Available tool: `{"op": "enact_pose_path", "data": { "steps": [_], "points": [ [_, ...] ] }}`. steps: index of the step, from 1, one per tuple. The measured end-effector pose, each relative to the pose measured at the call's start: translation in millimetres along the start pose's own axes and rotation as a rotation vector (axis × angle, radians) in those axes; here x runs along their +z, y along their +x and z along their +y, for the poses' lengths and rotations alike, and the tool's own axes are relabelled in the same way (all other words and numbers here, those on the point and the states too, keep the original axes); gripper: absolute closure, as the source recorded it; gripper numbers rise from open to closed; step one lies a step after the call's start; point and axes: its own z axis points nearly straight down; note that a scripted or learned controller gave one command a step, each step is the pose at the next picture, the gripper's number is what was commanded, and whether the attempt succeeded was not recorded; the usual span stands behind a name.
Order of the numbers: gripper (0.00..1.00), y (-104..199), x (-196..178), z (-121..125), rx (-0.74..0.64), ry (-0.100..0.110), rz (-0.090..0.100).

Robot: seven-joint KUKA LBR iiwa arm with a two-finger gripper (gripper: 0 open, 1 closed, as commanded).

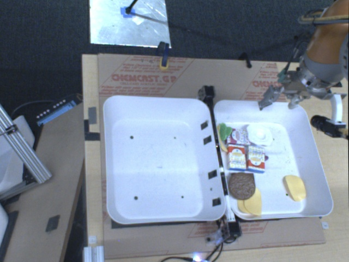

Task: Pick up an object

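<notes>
A: What's hard to read here?

B: The arm is cut off at the right edge, and the wrapper print is too small to make out.

A: Go left to right.

B: On the desk (54, 162), the left bin (158, 157) is smooth white plastic. The right bin (305, 146) holds a green leaf (223, 131), two red-and-white packets (246, 158), a round brown patty (241, 185) and yellow slices (295, 188).

A: And the end effector?

B: The end effector (282, 102) hangs above the bin's far rim, fingers spread, gripping nothing, well apart from the packets.
</notes>
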Motion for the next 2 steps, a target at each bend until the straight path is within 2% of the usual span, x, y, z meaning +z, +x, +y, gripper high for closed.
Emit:
{"op": "enact_pose_path", "data": {
  "steps": [1,2],
  "points": [
    [0.00,-26,145,-37,0.005,0.008,0.001],
    [0.00,12,139,-20,-0.003,-0.002,0.000]
  ]
}}
